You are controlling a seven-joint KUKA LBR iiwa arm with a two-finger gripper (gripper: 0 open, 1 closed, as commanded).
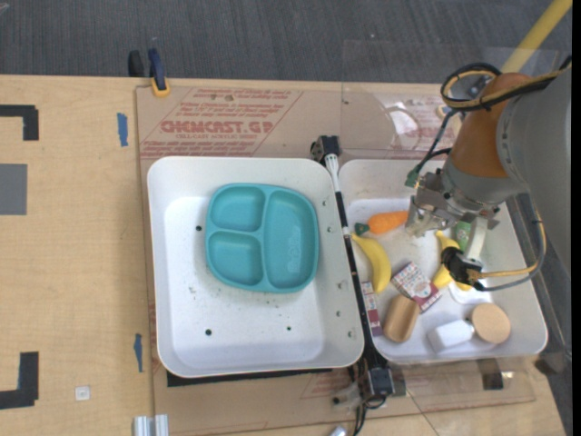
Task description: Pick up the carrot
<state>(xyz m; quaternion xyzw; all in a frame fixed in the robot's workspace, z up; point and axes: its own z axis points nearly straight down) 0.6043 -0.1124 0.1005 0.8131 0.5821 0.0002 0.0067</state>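
The orange carrot [388, 222] lies in the right bin [536, 334], near its upper left part, just above a banana [374, 260]. My gripper [425, 223] hangs low over the bin right beside the carrot's right end, under the grey wrist and orange band. The wrist hides how close it comes to the carrot, so contact cannot be judged.
A teal divided plate [263, 237] sits in the left bin [172, 334]. Around the carrot lie a patterned packet [413, 281], a brown roll [400, 318], a white block [451, 335], a tan disc [491, 323] and a yellow piece [450, 266]. Cables trail from the arm.
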